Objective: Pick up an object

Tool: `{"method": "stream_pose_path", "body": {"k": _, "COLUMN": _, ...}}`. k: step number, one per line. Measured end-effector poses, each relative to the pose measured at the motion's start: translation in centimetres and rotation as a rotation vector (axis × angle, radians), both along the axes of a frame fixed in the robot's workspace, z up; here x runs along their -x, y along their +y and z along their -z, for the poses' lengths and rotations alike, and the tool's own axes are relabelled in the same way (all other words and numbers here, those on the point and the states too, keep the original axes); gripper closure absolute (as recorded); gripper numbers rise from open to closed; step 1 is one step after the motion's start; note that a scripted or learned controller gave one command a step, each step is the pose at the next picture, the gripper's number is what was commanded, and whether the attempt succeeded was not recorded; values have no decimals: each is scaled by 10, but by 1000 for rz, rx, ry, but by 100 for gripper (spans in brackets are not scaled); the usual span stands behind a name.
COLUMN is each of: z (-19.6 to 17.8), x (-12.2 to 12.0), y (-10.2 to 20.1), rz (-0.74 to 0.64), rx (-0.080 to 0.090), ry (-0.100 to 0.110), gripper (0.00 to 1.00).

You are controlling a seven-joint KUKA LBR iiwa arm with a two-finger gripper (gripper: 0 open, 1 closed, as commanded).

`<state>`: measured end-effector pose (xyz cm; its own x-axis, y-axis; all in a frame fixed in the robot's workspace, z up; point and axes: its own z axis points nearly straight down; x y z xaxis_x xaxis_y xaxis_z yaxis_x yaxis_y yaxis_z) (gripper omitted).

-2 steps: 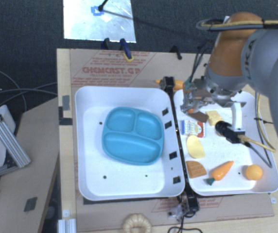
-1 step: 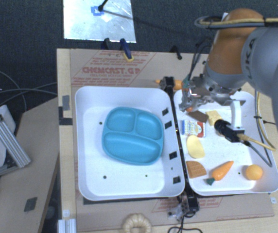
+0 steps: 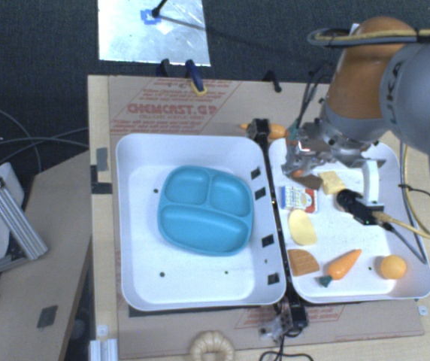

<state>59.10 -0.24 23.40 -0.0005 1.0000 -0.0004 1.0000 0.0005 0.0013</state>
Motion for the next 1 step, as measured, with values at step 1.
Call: {"method": "stream_pose_path", "body": {"k": 1, "z": 20, "x": -4, "y": 3, "rz": -3, "rx": 0, "ry": 1, "gripper": 100}}
